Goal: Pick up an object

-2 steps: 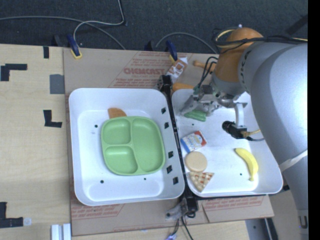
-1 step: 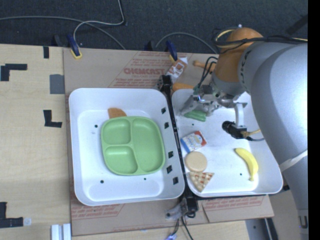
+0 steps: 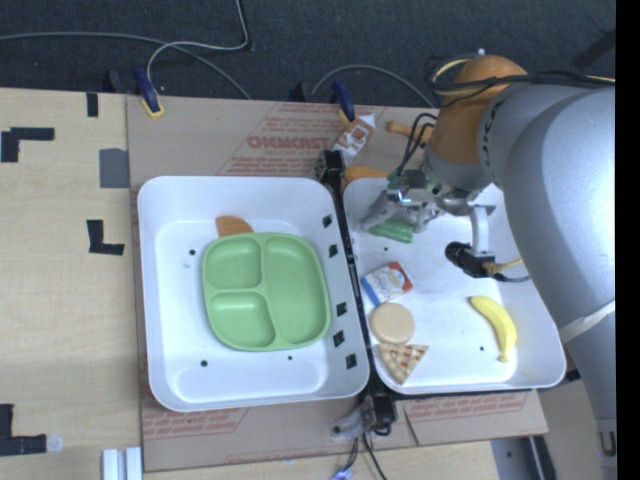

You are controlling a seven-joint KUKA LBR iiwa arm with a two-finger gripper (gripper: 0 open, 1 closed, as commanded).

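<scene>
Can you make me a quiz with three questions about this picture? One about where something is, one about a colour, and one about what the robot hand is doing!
1. Where is the banana?
A. In the right bin
B. In the left bin
C. On the cardboard outside the bins

2. What colour is the divided plate?
A. Red
B. Green
C. Blue

3. Where is the gripper right now?
A. High over the left bin
B. Down in the right bin, just above a small green object
C. Resting on the plate

Answers: 1 A, the banana lies near the right bin's right side. 2 B, the plate in the left bin is light green. 3 B, the gripper sits low at the right bin's far end, over the green object.
</scene>
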